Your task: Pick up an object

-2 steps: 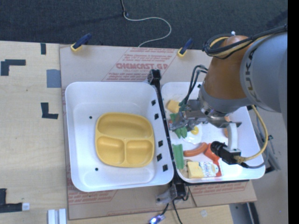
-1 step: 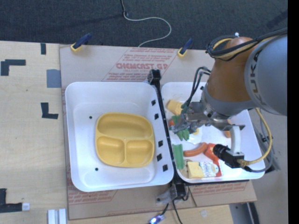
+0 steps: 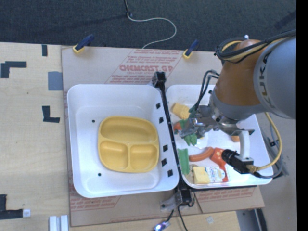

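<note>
Down among the toy food, a small green plastic piece point(image 3: 192, 138) sits right under the gripper point(image 3: 195, 127) in the right white bin point(image 3: 262, 150) — it looks like the pick being lined up, though whether it is between the tips or just below them I cannot tell, and the same goes for how wide the gripper stands; the wrist hides it. The arm hangs over the heap because that is where the pickable things are crowded. Just beyond the gripper, toward the far wall, lies a yellow wedge-shaped block point(image 3: 181, 110); touching its left side, a small orange-red piece point(image 3: 177, 126). Nearer the camera — a long green pod-like piece point(image 3: 183, 160) along the divider, an orange-red sausage shape point(image 3: 201, 154), a red block point(image 3: 219, 157) and a yellow packet with a printed label point(image 3: 208, 174).

Well off to the gripper's left, the left white bin point(image 3: 79, 105) holds a yellow compartment tray point(image 3: 128, 144), lying flat. Both bins rest on a brown cardboard sheet with red lettering point(image 3: 139, 66), clipped at the far edge by a yellow-and-blue clamp point(image 3: 83, 43), on a pale wooden bench point(image 3: 29, 143); dark carpet point(image 3: 57, 8) lies beyond, a thin white cable point(image 3: 154, 20) trailing across it.
</note>
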Robot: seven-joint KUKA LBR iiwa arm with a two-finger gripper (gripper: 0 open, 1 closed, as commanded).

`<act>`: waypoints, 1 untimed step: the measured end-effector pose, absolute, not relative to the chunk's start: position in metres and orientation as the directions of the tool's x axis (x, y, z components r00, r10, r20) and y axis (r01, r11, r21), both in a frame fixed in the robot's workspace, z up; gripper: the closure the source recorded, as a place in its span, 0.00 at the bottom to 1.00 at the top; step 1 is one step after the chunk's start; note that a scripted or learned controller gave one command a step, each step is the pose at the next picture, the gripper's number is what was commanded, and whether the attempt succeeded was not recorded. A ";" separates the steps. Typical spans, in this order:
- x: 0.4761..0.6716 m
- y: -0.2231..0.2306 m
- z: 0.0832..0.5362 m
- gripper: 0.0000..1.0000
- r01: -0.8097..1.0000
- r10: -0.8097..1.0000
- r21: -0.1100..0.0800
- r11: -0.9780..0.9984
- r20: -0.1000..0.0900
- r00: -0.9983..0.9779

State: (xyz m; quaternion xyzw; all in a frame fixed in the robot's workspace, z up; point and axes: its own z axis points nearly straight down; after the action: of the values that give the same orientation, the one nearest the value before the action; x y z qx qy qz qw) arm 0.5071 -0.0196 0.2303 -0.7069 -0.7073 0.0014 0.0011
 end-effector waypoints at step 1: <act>0.499 -0.010 0.220 1.00 1.000 1.000 -0.004 0.001 -0.001 -0.001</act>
State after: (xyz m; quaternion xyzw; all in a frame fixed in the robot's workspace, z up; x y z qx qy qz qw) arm 0.4987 -0.0102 0.2197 -0.7068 -0.7074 0.0016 0.0012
